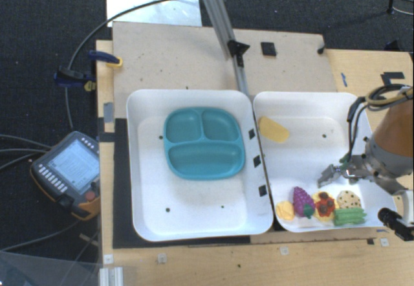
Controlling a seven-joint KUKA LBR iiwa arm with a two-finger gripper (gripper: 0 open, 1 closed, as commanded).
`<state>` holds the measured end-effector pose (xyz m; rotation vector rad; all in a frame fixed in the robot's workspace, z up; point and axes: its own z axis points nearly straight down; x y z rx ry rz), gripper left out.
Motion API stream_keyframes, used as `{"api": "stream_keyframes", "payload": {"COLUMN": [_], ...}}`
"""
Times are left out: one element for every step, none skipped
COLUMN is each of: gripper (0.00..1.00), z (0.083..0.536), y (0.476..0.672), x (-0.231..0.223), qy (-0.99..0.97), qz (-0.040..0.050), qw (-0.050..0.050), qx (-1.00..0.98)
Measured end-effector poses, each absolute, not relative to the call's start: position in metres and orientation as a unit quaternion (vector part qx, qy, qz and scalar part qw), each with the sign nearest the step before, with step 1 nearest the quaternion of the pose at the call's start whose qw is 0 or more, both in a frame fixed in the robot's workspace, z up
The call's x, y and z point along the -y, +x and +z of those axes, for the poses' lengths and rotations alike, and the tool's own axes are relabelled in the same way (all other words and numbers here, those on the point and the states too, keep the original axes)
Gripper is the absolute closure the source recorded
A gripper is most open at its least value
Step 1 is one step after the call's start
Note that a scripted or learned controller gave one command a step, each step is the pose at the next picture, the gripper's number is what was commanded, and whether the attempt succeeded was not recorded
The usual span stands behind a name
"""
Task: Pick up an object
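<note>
Approach step: gripper hovered in the right bin, fingers spread and holding nothing, just above the toy food row — purple grapes, pizza slice, cookie — so next it needed to descend onto one piece.

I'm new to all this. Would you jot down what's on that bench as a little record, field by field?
left bin: holds a teal plastic divided plate
right bin: a flat yellow piece near its upper left corner; small toy foods along its near edge
toy foods: purple grape bunch, spotted cookie, green pod
gripper: above the right bin, holding nothing
</note>
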<state>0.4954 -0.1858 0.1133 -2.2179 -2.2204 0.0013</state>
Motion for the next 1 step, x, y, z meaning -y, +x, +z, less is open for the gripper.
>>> {"api": "stream_keyframes", "payload": {"gripper": [1.0], "z": [0.1263], "y": [0.4971], "x": [0.187], "qy": [-0.707], "qz": [-0.0008], "qw": [-0.002], "qx": [0.708]}}
